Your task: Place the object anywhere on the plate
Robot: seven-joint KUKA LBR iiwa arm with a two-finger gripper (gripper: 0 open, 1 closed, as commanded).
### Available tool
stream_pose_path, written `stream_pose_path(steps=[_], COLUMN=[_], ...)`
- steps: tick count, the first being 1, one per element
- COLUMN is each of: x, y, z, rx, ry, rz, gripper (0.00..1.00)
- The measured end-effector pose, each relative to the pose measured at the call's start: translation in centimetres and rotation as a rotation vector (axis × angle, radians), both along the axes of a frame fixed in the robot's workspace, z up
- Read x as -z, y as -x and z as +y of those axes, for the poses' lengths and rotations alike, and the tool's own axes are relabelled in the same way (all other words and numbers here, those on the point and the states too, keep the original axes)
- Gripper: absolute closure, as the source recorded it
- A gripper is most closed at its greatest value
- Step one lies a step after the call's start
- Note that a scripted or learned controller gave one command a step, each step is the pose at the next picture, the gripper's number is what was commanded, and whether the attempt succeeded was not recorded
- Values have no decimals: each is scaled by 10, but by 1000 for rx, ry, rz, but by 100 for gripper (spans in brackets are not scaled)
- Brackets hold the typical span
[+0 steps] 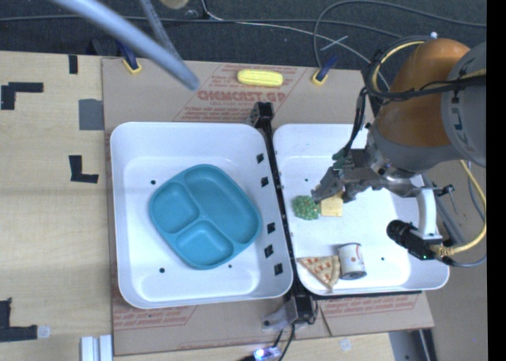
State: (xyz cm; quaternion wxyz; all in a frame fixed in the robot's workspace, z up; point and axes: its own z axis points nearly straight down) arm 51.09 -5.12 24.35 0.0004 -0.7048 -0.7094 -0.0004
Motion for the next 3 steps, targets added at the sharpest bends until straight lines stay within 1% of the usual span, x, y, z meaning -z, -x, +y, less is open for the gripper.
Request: stream_pose_path(steps=[1,3], x=[-2,27], y=[-17,-67], z=[57,156], rx=[-1,1], ry=[0,1], rz=[1,2], gripper=[100,100])
